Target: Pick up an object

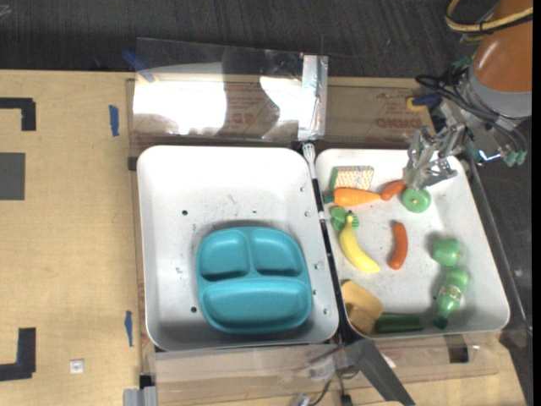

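Reaching in from the right, the metal two-finger tool (420, 178) hangs over the right white bin (486, 252), its opening impossible to tell, just above a small round green toy fruit (415, 200) beside an orange carrot (355, 197).

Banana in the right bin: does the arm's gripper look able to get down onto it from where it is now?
Probably yes. The banana lies flat on the bin floor with nothing on top of it; the orange carrot and the red sausage lie apart from it. The gripper hangs over the same bin.
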Controlling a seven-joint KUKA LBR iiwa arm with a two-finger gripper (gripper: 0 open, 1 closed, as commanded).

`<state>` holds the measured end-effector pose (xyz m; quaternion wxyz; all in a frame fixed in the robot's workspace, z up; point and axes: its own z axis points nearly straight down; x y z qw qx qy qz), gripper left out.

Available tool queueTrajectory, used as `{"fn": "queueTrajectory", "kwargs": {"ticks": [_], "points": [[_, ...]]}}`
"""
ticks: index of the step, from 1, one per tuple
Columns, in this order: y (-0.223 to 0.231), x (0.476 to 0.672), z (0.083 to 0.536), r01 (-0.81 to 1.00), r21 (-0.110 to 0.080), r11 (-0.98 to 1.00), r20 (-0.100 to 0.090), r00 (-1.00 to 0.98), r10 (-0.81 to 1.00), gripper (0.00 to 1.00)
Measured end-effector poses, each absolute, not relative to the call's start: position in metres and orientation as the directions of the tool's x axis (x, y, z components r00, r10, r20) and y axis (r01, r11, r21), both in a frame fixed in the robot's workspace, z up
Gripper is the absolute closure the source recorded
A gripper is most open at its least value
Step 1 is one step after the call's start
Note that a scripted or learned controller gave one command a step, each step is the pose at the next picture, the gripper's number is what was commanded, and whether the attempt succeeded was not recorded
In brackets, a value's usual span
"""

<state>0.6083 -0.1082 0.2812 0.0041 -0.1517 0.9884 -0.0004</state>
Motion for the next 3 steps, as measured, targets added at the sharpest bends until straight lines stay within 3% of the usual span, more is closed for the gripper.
{"fn": "queueTrajectory", "kwargs": {"ticks": [1,2,3], "points": [[-0.137,0.617,0.272,-0.43,-0.004,0.903,-0.009,-0.903,-0.43,1.0],[-0.208,0.655,0.31,-0.564,-0.005,0.826,-0.007,-0.826,-0.564,1.0],[-0.223,0.667,0.322,-0.628,-0.008,0.778,-0.009,-0.778,-0.628,1.0]]}}
